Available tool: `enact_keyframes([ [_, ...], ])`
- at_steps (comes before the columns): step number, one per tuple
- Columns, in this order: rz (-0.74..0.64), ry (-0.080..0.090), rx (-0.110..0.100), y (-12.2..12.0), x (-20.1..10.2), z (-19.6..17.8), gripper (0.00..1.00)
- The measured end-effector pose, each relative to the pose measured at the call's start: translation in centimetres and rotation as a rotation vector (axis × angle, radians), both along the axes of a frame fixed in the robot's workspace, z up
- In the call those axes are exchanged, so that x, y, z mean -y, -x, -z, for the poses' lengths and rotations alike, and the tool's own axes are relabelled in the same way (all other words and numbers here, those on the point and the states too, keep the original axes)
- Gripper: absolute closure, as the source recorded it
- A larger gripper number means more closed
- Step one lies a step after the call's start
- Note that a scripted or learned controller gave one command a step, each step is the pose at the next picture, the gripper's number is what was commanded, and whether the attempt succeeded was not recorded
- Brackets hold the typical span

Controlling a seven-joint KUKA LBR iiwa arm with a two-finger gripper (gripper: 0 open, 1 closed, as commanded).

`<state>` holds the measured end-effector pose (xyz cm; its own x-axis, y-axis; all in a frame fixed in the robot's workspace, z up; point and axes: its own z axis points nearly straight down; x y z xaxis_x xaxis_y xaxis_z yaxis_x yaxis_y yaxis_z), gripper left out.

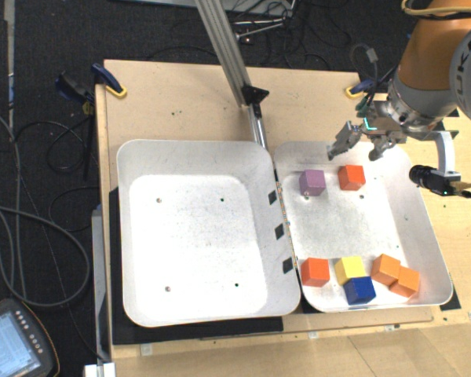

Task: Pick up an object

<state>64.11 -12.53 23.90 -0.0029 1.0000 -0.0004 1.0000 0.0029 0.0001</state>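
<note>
My gripper [359, 146] hovers over the far edge of the right bin [353, 218], open, with nothing between its fingers. Just below it sits an orange-red cube [351, 177]. A purple cube [312, 182] lies to that cube's left. Along the bin's near edge are an orange cube [315, 271], a yellow cube [349, 269], a blue cube [359, 290] and two more orange cubes [397, 274] side by side at the right corner.
The left bin [192, 230] lies beside the right one, with black clips [279, 230] along the shared rim. A slanted metal pole [224, 42] crosses the bench's far side. Blue-and-yellow clamps [106, 79] grip the bench's far corners.
</note>
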Motion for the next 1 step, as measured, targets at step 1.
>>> enact_keyframes([
  [1,0.004,0.0,-0.004,-0.26,0.87,4.94,0.0],
])
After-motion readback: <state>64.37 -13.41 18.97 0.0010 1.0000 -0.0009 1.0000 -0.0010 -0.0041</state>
